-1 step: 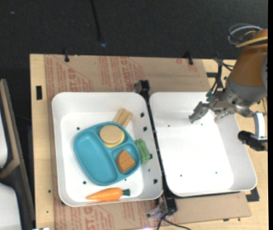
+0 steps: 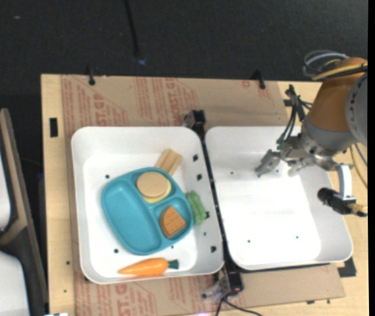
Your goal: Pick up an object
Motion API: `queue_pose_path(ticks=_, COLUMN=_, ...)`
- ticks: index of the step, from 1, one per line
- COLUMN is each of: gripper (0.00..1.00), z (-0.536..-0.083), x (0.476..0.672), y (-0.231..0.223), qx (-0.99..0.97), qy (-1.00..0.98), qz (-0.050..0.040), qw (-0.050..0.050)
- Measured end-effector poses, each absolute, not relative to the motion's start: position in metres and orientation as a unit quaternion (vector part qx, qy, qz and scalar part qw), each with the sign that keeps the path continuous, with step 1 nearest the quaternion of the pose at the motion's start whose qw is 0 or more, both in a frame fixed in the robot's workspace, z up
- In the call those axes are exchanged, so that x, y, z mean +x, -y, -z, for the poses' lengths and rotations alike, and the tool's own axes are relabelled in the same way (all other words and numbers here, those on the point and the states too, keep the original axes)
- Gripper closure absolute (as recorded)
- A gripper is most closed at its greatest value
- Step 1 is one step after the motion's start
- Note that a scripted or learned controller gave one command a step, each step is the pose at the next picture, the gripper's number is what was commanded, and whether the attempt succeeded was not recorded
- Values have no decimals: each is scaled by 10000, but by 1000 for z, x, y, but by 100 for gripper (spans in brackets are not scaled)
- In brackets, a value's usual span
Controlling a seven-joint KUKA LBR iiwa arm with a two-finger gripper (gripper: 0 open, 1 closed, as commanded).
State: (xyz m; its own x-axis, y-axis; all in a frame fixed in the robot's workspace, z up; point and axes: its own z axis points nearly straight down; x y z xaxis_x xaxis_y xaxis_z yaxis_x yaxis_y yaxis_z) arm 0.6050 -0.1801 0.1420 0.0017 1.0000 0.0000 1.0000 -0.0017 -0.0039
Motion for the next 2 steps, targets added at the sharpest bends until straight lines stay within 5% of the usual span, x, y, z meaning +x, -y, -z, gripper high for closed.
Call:
queue_pose_path(ticks=1, gripper=0, z=-99, x=625, y=200, qx=-7076, qy=7066, qz=-10, qw=7)
queue_pose_path(ticks=2, gripper=0, z=-209, x=607, y=172, qx=-7065, qy=7077, qz=31, qw=-44)
